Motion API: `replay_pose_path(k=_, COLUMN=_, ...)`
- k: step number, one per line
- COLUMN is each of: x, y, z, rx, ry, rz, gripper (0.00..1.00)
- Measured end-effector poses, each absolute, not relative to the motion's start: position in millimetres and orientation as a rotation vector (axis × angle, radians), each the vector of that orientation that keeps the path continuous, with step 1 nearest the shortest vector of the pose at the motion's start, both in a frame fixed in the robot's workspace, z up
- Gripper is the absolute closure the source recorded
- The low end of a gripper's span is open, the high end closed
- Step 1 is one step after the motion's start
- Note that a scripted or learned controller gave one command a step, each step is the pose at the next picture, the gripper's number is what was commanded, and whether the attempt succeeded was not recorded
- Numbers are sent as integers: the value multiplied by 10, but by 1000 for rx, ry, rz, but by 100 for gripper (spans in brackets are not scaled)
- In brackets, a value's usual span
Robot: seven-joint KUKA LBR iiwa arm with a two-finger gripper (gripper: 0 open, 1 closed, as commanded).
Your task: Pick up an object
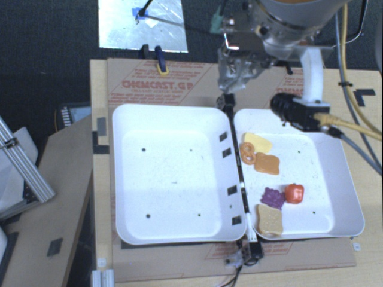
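Toy food items: tomato (294, 193), grapes (273, 198), bread slices (270, 220), pretzel (247, 153) in right bin (335, 160), 9 o'clock half | gripper (230, 82) at 12 o'clock above bin divider, finger state cannot be told | advice: target isolated tomato, descend vertically, clear of bin wall.

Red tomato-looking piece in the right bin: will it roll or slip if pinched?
The red tomato piece looks rounded, so it may roll when nudged. Its surface looks smooth and slightly shiny, so it could slip from a pinch. It sits against the purple piece, which may shift with it.
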State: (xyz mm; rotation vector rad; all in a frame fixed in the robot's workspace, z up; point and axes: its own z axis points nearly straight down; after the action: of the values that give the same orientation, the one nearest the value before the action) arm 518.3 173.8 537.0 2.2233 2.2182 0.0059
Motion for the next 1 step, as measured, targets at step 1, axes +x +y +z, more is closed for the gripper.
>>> replay_pose_path(k=1, x=5949, y=2295, z=5336, rx=2213, ry=2227, rz=6, gripper=100)
